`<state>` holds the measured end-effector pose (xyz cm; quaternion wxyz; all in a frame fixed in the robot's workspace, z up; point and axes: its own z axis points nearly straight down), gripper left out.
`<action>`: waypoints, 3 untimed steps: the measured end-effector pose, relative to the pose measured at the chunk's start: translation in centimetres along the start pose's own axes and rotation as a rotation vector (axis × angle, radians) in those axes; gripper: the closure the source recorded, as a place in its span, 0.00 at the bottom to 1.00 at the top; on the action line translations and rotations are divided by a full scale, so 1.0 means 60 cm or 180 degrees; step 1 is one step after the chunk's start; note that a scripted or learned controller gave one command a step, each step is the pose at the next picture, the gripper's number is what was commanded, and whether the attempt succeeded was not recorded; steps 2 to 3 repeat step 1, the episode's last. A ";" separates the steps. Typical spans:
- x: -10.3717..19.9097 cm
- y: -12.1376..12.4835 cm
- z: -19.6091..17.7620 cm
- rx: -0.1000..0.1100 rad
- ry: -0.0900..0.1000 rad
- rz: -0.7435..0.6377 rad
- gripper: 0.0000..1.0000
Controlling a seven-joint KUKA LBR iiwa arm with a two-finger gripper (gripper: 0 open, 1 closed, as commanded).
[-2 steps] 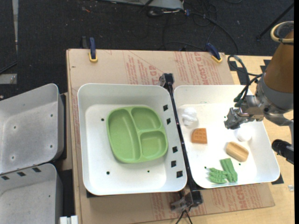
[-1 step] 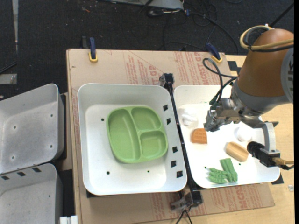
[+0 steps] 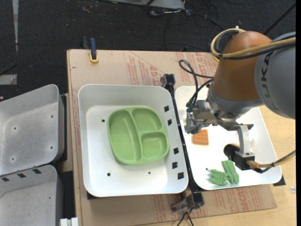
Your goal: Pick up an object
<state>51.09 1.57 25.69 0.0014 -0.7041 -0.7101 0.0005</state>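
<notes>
In the right bin [image 3: 268, 140]: an orange block [image 3: 201, 138] is lying just beside the gripper [image 3: 194, 126].
Gripper: nothing is being seen held; its opening cannot be told.
Handling: judged light, stiff; flat sides are being advised.

Your arm [image 3: 263, 69] comes in from the right edge, grey at the upper link, with the orange band bulging large near the top right. Below the band the wrist narrows to a grey collar, then points down and leftward. Black and yellow cables loop over and around it. The pincer [image 3: 194, 125] hangs at the wrist's lower left — you can't tell from this slant how it stands.
</notes>
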 end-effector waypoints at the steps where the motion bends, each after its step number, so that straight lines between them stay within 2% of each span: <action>1: 0.081 0.027 0.034 -0.0005 -0.0001 0.0004 1.00; 3: 0.081 0.027 0.034 -0.0005 -0.0001 0.0004 1.00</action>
